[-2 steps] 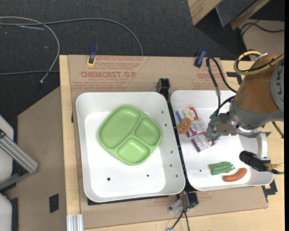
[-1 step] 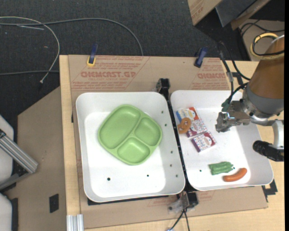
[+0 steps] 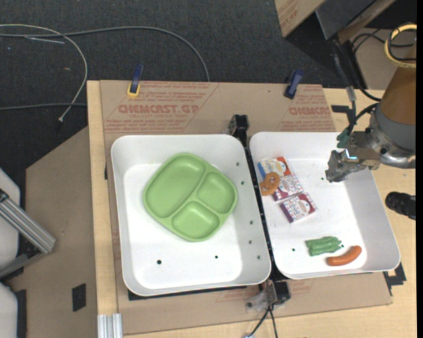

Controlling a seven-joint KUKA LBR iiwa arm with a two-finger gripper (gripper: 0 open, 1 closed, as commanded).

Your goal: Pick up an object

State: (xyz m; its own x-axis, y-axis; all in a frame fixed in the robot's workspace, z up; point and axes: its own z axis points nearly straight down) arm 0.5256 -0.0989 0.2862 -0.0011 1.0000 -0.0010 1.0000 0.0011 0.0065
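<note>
Hand [image 3: 338, 166] hovers over right bin [image 3: 377, 204], grip state can't tell, nothing seen held. Nearest objs: packets [image 3: 288, 190], donut [image 3: 269, 183] w/ overlap; flat packets could slip, or pinch two.

— What's under everything?

— A dark speckled carpet floor [image 3: 39, 99]. A thin pale cable [image 3: 79, 56] loops across it at the upper left.

— And the tabletop?

— A tan board [image 3: 59, 218] with a cardboard sheet [image 3: 198, 109] laid over it, printed in red lettering. Two blue clamps [image 3: 136, 78] pin the cardboard's far edge, one toward the left, the other [image 3: 293, 83] toward the right.

— Anything else around?

— A brown cardboard box [image 3: 297, 16] at the top right, touching the frame edge. At the left edge, a silvery metal rail [image 3: 23, 224] running at a slant. Black cables [image 3: 264, 323] trail off the near edge.

— The light?

— Even and soft, with only faint shadows.
</note>
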